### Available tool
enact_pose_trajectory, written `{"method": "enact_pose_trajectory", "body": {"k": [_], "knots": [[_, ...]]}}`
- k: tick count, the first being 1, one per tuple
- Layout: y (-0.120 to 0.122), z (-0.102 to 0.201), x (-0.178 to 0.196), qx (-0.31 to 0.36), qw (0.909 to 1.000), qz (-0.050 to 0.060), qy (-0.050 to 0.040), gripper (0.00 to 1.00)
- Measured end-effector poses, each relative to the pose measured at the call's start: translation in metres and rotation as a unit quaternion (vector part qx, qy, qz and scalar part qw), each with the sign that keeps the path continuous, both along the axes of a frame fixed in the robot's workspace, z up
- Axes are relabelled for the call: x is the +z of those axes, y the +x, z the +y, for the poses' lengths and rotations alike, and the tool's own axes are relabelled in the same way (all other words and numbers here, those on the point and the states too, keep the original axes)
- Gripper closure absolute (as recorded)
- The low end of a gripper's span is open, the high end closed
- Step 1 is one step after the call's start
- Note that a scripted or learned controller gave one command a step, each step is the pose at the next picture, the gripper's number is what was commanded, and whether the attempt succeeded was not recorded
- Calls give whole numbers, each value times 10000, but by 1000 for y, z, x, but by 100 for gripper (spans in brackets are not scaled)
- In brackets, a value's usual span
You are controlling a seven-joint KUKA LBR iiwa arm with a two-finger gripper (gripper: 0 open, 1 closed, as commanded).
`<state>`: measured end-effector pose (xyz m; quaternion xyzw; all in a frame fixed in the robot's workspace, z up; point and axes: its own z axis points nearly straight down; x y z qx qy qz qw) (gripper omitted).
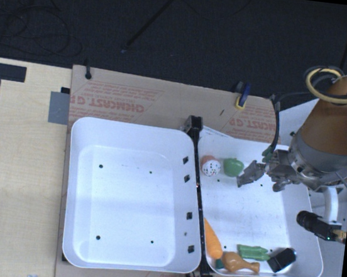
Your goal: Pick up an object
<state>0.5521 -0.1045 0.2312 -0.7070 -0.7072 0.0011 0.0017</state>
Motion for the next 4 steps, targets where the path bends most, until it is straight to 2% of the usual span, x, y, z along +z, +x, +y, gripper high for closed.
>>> {"method": "enact_pose_trajectory", "body": {"k": [1, 2, 3, 4], "knots": [[-34, 19, -100, 2, 10000, 57, 15, 0], [42, 15, -146, -1, 10000, -15, -3, 0], [40, 12, -134, -37, 10000, 9, 1, 100], [40, 81, 24, 35, 9999, -96, 10, 100]]}}
